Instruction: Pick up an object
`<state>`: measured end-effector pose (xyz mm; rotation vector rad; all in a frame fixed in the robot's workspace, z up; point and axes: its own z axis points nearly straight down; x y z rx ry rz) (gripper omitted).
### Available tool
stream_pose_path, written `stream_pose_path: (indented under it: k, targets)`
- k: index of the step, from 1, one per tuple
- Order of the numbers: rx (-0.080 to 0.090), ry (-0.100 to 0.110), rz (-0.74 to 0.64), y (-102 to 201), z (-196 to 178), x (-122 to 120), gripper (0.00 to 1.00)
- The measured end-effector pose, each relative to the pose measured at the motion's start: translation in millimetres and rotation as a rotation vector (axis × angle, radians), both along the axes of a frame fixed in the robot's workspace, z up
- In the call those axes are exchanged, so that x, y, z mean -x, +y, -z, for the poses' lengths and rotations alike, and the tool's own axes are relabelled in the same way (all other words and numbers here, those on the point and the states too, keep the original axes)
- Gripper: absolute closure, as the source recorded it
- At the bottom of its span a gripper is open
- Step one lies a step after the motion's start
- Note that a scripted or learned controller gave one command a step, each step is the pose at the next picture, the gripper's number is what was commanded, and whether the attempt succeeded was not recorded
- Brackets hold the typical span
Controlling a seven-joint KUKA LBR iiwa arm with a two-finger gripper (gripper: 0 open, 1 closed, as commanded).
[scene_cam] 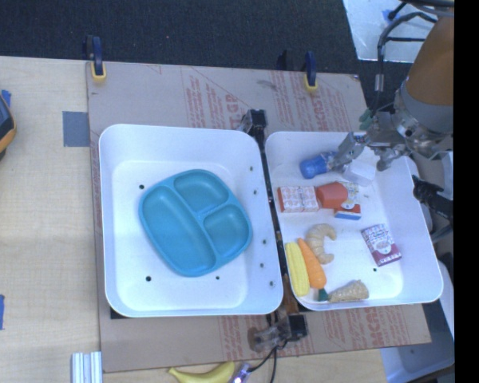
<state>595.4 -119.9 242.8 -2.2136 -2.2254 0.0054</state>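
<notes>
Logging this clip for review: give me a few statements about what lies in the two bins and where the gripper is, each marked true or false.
1. The blue divided plate lies in the left bin. True.
2. The gripper is over the left bin. False: it is over the right bin, beside the blue object.
3. The carrot lies next to the corn. True.
4. The croissant sits on the plate. False: it lies in the right bin.

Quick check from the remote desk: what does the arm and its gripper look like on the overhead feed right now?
The arm shows an orange section above a grey wrist, with dark cables looping beside it near the top. The gripper is grey metal, a boxy body with thin parts running out toward the right bin. No markings are legible.
</notes>
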Motion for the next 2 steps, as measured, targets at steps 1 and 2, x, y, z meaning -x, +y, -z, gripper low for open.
stream_pose_path:
  k: [1, 2]
  targets:
    - [0.0, 0.002, 0.0, -7, 117, 18, 0.0]
    - [0.0, 0.001, 0.001, 10, 151, -50, 0.0]
